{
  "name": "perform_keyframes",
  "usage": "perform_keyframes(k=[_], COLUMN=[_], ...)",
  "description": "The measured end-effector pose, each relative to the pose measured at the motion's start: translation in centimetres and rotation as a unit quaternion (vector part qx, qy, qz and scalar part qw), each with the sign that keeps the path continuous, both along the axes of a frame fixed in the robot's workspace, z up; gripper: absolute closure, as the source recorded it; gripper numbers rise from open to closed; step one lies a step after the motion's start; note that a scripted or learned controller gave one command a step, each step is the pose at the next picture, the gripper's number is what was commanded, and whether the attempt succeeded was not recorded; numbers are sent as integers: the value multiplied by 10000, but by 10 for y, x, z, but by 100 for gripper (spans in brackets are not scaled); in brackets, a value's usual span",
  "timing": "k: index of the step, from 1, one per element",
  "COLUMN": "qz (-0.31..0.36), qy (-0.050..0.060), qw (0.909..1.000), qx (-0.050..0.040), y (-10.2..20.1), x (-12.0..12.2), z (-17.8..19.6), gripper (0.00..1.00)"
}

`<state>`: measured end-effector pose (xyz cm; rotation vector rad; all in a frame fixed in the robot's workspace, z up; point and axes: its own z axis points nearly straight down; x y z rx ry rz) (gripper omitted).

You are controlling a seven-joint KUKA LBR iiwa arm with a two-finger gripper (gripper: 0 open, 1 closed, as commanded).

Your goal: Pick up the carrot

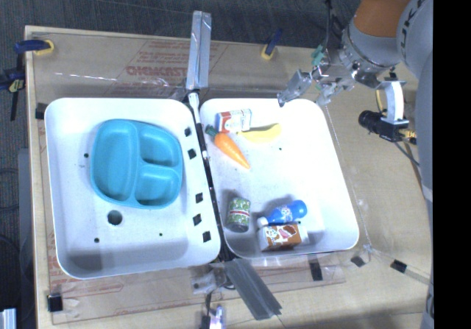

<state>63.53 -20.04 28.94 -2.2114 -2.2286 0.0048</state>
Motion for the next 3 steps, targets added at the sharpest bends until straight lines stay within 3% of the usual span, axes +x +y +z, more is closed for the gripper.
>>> perform_keyframes(k=[1,2,3], qz=[-250,-219,-1182], qy=[-2,7,-2], qw=[9997,9998,9930], qx=[2,2,-5], y=[64,65,104], x=[22,22,-20], z=[-200,-191,-92], gripper=[0,100,100])
